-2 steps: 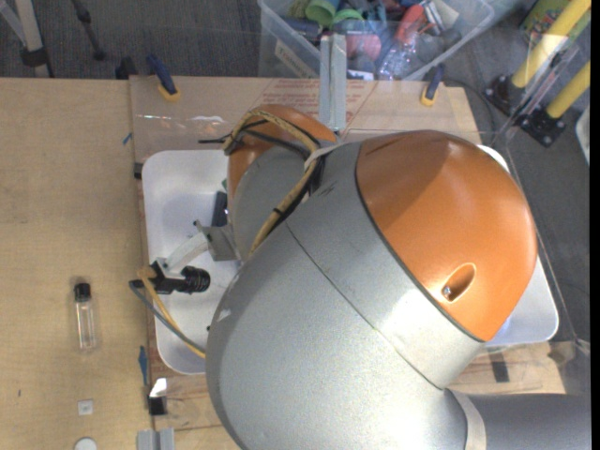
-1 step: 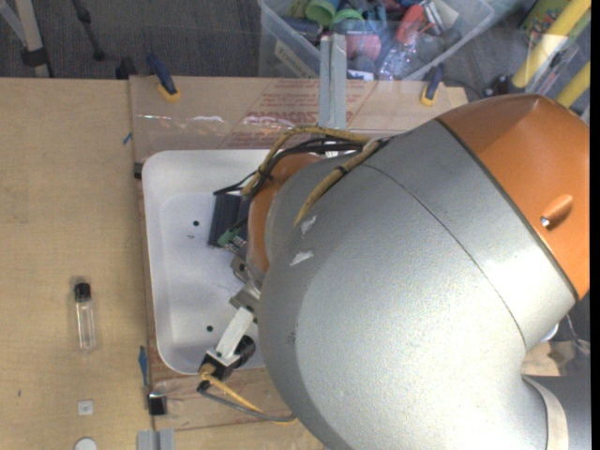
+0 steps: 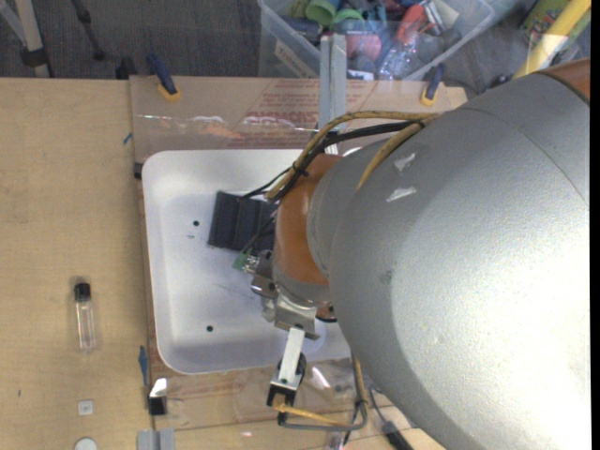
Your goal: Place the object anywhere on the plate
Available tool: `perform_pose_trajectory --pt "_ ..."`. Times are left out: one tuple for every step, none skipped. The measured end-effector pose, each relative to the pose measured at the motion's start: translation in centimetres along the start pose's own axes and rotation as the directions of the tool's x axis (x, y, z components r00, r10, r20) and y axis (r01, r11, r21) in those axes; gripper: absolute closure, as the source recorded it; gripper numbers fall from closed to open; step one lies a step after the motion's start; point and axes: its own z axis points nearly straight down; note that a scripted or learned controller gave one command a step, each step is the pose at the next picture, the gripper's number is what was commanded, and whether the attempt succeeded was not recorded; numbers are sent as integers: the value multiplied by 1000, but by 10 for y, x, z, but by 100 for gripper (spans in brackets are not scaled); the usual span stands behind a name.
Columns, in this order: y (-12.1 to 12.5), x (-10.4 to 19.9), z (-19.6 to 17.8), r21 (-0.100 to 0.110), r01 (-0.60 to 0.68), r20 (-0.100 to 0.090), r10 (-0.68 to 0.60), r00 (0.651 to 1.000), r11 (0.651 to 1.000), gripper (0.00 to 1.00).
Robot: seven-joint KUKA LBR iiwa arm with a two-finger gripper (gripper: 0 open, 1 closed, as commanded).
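Observation:
The grey arm (image 3: 469,270) with its orange band (image 3: 298,237) fills the right and middle of the camera view and hangs over the white bin (image 3: 178,289). A black block at the wrist end, my gripper (image 3: 234,221), sits over the bin's upper middle. The wrist hides most of it. A white bracket with a black tip (image 3: 287,368) sticks out below the wrist, over the bin's front rim. The arm covers the bin's right side and whatever lies under it.
A small clear vial with a black cap (image 3: 84,315) lies on the wooden bench left of the bin. A clear tub of coloured toys (image 3: 375,17) stands behind. Blue clamps (image 3: 166,82) hold the board at the back.

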Motion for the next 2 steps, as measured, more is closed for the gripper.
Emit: perform_pose_trajectory --pt "35 33 -3 -6 475 1 -475 880 880 100" --pt "2 39 24 -17 712 4 -712 702 702 100"
